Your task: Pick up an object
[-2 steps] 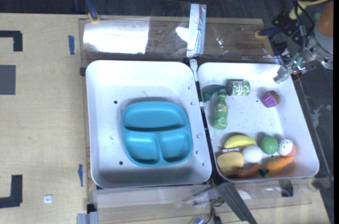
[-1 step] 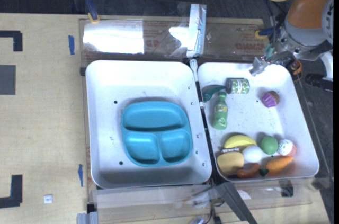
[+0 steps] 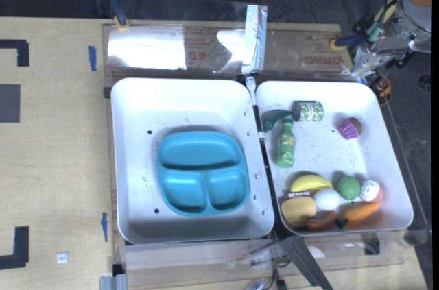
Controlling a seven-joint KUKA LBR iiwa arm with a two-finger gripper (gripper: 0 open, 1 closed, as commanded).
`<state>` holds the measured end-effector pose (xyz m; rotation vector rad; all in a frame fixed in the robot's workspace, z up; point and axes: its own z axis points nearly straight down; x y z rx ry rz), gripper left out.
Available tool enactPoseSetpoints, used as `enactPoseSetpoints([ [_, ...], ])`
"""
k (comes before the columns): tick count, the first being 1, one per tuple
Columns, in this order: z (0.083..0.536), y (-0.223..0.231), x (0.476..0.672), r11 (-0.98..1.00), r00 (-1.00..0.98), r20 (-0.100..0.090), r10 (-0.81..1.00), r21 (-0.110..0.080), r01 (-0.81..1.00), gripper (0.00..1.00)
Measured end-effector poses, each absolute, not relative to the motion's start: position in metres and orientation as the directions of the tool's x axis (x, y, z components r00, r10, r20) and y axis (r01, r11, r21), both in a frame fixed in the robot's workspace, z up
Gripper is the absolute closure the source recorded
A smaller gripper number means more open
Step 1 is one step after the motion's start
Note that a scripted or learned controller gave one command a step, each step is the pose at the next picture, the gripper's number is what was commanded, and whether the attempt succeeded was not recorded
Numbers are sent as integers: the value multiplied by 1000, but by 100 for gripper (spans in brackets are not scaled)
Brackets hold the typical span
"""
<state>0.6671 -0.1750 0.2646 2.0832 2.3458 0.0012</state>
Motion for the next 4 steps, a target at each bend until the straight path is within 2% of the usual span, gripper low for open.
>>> enactPoseSetpoints([
  [1, 235, -124, 630, 151, -151, 2, 989, -4, 989, 100],
  [2, 236, -125, 630, 149, -149, 1, 989, -4, 989, 0],
  [3, 245, -124, 630, 150, -150, 1, 989, -3, 989, 100],
  [4, 245, -124, 630, 150, -150, 1, 989, -4, 989, 0],
])
